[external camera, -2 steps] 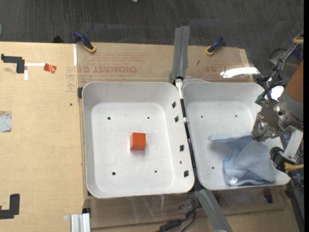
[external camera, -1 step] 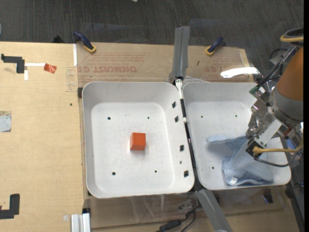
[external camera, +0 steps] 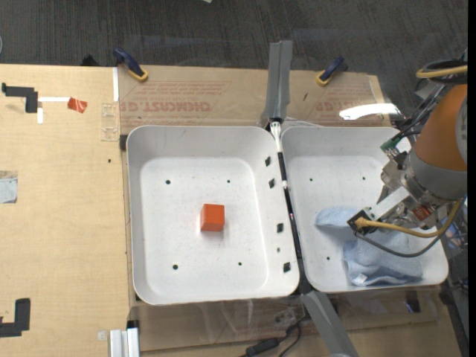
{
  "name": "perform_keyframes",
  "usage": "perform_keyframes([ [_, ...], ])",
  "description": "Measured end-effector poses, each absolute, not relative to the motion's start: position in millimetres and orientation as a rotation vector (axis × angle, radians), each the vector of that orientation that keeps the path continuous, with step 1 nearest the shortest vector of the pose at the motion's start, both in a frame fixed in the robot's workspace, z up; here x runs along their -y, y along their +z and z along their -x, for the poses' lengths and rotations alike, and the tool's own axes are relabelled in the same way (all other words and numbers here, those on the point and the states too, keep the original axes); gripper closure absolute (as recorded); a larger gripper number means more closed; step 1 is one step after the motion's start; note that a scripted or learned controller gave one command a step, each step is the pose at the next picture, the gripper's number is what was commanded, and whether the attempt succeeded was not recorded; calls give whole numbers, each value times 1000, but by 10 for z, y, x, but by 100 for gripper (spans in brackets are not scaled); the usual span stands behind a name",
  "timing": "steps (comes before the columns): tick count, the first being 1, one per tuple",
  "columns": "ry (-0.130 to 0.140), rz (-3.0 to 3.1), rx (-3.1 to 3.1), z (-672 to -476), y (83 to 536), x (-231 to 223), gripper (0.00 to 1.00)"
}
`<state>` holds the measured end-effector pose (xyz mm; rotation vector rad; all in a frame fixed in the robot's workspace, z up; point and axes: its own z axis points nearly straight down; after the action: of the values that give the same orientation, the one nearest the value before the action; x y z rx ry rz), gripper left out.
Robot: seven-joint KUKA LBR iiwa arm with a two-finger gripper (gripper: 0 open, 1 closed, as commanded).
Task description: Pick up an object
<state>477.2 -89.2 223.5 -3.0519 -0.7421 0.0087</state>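
An orange-red cube (external camera: pixel 213 218) rests near the middle of the left white bin (external camera: pixel 149 199). A crumpled light blue cloth (external camera: pixel 375 262) lies in the front right part of the right white bin (external camera: pixel 320 162). My gripper (external camera: pixel 399 213) hangs low over the cloth's upper right part, close to the bin's right wall. The wrist and its fittings hide the place where the gripper meets the cloth. Far from the gripper, the cube is in the other bin.
A grey divider bar (external camera: pixel 279 88) runs between the two bins. Clamps (external camera: pixel 130 64) hold a cardboard sheet behind them. To the left is a wooden bench top (external camera: pixel 59 222) with small black brackets and a red tag (external camera: pixel 76 105).
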Motion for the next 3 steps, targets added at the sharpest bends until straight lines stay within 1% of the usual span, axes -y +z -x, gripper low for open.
perform_keyframes([
  [1,7,3126,323,-4777,2397,807,100],
  [2,6,3118,396,-5154,3077,661,100],
  [3,9,3124,347,-5303,3113,446,100],
])
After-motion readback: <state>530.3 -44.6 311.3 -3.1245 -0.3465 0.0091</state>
